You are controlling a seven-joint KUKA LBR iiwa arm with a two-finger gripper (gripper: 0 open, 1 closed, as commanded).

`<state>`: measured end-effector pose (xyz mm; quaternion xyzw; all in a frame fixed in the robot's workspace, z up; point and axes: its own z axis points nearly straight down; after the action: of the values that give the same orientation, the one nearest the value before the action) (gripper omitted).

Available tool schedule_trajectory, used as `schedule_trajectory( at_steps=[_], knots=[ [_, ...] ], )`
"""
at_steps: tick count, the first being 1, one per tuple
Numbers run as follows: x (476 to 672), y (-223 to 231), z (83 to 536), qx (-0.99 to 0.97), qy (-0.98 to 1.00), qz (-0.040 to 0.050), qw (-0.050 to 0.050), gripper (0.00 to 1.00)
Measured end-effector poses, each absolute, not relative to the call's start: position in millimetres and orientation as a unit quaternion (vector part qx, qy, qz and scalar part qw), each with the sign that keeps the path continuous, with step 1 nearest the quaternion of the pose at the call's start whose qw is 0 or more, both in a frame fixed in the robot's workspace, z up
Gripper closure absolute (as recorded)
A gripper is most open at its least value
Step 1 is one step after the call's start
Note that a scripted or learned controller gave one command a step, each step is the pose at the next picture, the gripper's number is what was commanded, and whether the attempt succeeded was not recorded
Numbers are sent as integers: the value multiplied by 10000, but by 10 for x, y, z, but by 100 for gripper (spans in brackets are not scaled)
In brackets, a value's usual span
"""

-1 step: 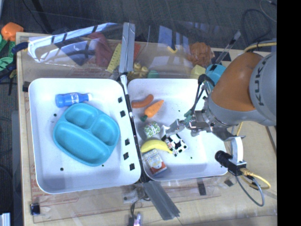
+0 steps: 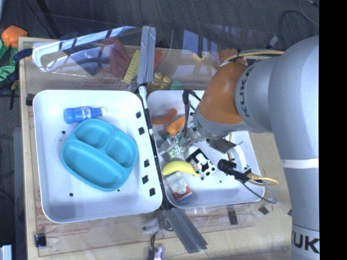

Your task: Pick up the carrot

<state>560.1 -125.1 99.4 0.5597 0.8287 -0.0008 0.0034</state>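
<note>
Camera view shows the gripper low in the right bin, just beside the carrot (its grip is hidden, so I cannot tell), so I think it must next close on the carrot and lift.
</note>
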Motion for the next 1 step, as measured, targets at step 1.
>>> schedule_trajectory(
  at_steps=[1],
  knots=[
    [6494, -1667, 900, 5273, 8494, -54, -205, 0]
  ],
)
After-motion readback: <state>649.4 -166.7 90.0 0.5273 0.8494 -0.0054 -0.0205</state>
